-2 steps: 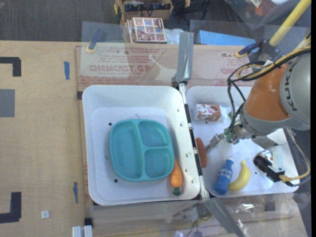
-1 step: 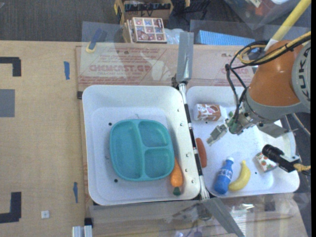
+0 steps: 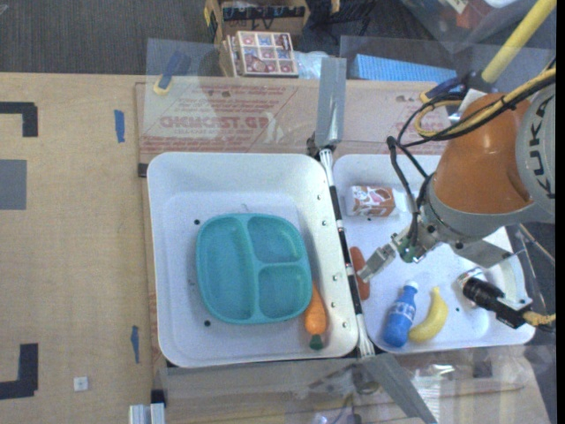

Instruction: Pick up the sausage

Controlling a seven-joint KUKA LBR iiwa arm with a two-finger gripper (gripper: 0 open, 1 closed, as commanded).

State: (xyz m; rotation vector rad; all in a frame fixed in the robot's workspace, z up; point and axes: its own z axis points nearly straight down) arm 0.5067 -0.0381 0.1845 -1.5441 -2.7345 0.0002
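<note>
The sausage [image 3: 357,261], reddish brown and slim, lies lengthwise in the right bin [image 3: 388,173] close against its left wall. My gripper [image 3: 378,261] hangs low over the bin's left part, and its tip reaches the sausage's right side near the middle, covering part of it. The sausage still rests on the bin floor. The orange-banded wrist [image 3: 477,170] rises above and to the right of the gripper.
The right bin also holds a snack packet [image 3: 372,200] at the back, a blue bottle [image 3: 400,314] and a banana [image 3: 430,316] at the front. In the left bin [image 3: 177,184] are a teal divided plate [image 3: 254,268] and a carrot [image 3: 316,316].
</note>
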